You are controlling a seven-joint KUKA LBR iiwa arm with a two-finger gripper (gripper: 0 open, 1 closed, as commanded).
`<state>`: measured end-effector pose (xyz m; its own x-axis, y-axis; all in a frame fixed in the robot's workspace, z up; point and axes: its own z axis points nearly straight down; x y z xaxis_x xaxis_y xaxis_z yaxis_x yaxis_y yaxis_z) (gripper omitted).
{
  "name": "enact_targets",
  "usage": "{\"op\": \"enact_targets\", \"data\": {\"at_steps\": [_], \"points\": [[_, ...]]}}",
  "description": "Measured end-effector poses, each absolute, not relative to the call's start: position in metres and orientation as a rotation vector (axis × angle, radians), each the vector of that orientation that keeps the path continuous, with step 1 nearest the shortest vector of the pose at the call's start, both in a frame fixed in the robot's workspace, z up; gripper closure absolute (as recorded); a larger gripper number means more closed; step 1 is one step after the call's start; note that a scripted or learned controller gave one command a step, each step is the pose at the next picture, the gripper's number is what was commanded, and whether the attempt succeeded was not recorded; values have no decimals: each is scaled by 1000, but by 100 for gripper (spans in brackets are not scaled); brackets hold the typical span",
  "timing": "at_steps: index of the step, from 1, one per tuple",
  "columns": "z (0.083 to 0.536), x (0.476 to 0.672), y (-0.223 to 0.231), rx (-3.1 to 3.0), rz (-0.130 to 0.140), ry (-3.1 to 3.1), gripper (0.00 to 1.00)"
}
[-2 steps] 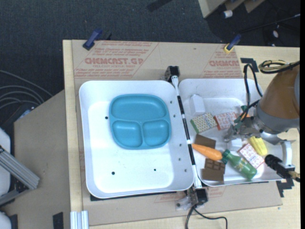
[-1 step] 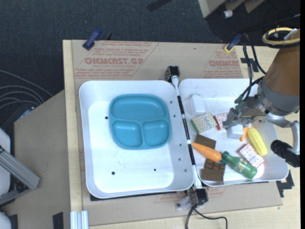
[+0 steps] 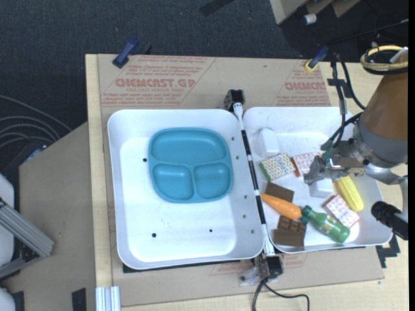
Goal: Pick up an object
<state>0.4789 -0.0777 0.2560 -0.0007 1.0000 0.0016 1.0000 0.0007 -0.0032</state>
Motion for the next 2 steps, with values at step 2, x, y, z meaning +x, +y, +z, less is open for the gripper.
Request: {"op": "enact_targets", "data": {"at_steps": [2], "points": [[281, 479, -133, -2220, 2, -2220, 100]]}}
